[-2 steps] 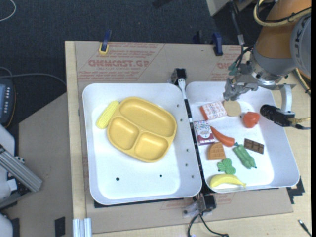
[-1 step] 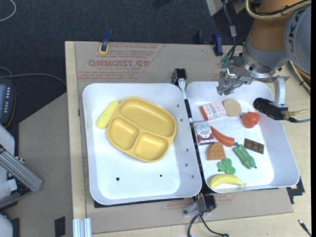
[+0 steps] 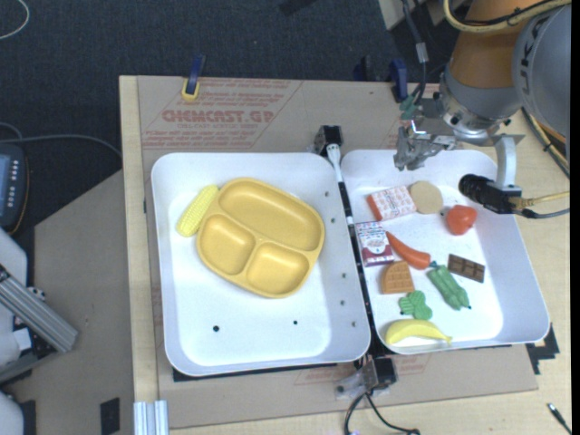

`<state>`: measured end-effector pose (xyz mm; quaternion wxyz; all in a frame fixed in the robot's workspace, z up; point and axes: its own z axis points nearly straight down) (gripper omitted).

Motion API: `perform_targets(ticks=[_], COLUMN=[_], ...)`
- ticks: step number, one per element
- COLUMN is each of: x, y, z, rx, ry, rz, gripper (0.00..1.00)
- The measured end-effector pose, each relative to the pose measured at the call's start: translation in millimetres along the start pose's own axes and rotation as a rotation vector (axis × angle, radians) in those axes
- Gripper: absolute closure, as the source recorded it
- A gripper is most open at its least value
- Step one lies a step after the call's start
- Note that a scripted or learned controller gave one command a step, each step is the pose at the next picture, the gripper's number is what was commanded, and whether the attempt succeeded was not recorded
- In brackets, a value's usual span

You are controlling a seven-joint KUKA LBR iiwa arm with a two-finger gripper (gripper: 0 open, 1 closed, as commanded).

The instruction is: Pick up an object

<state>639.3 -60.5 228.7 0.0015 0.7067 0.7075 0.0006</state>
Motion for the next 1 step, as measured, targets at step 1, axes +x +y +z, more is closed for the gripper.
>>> perform_targets(ticks=[1], x=[-2.3], y=[-18.4], z=[7.8], rx=[0.006], ry=[0.001], rz=[0.002], gripper=[1.00])
